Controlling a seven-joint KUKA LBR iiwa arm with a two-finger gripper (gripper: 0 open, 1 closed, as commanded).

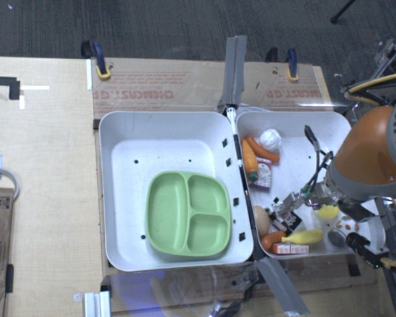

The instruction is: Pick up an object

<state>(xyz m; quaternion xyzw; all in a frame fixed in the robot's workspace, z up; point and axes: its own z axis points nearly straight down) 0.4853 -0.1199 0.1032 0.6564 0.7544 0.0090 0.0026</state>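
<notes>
— where's the claw?
— i see the claw [285,211] low in the right bin [287,125], over the pile near the front wall. i can't tell its grip.
— and the objects?
— a banana [308,236] and carrot [272,240] lie just beside it. the green plate [188,214] sits in the left bin [158,127].

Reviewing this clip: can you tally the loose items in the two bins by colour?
Green: 1, the divided plate in the left bin.
Orange: 3, carrot-like pieces in the right bin.
Yellow: 2.
White: 1.
Red: 2 packets.
Tan: 1.
Total: 10, as far as I can tell.
</notes>
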